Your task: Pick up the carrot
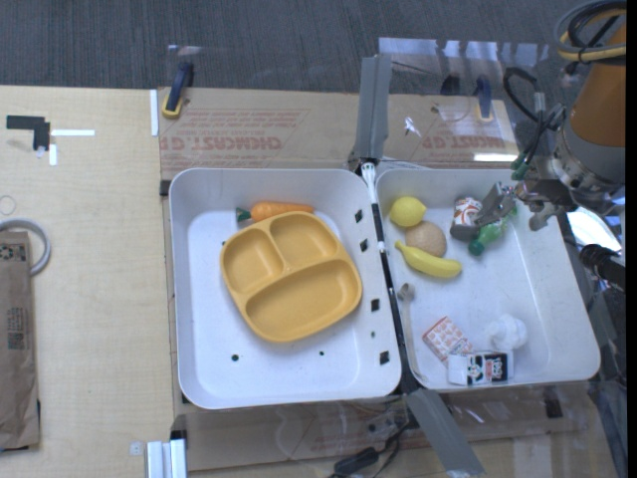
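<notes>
Camera view: gripper low in the right bin, well apart from the carrot; how its tool stands, I cannot tell.
Carrot lies touching the yellow plate's far rim in the left bin, so a grab may snag the plate; the right bin holds a lemon and a banana.

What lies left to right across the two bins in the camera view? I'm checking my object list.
Yellow plate → carrot → lemon → banana → gripper
</notes>
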